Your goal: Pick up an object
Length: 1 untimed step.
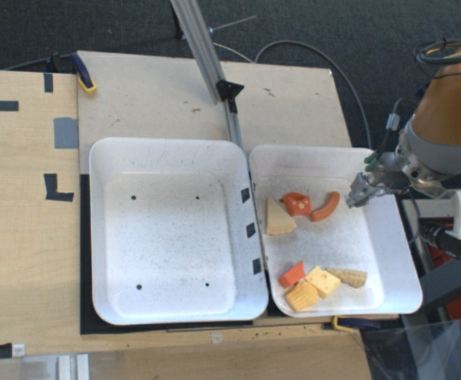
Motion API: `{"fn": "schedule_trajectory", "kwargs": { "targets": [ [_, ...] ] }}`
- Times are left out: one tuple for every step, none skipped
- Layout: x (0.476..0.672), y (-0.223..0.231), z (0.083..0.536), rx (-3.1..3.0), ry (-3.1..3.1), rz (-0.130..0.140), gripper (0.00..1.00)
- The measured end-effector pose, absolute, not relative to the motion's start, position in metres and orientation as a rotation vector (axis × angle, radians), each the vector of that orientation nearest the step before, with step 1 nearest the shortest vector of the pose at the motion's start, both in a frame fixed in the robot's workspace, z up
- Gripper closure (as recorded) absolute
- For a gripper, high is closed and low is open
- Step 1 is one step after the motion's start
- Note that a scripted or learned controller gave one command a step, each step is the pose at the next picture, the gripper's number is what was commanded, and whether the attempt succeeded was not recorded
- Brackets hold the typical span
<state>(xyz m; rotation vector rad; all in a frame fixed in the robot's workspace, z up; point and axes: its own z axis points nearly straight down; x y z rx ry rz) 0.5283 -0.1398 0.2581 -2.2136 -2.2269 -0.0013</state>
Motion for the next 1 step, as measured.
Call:
{"fn": "schedule_trajectory", "kwargs": {
  "targets": [
    [0.5386,-0.0817,0.2528,-2.211,-2.228,-0.001,1.00]
  ]
}}
